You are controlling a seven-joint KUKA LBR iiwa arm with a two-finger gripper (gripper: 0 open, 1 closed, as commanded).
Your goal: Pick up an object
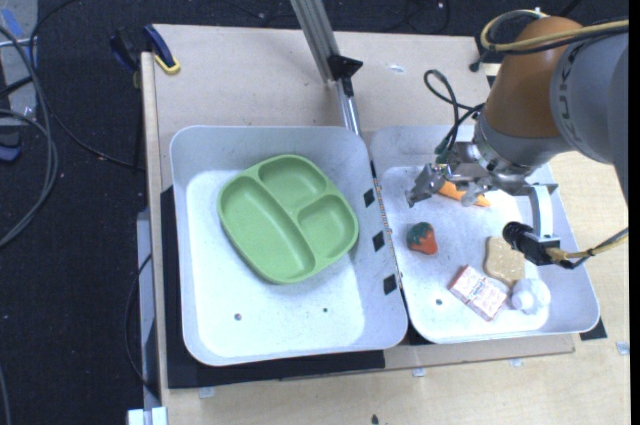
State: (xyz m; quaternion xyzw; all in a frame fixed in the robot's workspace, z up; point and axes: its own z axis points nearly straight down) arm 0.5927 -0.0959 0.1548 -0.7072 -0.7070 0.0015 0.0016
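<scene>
My gripper (432, 183) hangs low over the back left part of the right bin (575, 313). An orange carrot-like piece (464, 194) lies just to its right, partly hidden under the wrist. A red strawberry toy with a green top (423, 238) sits in front of the gripper, apart from it. Further right lie a tan toast-shaped piece (503, 260), a pink and white box (478, 292) and a small white lump (529, 295). I see nothing clearly held.
The left bin (200, 323) holds a green divided plate (288, 217). A slanted metal pole (310, 3) reaches down to the bins' back edge. A black connector with a yellow cable (530, 244) hangs over the right bin near the toast piece.
</scene>
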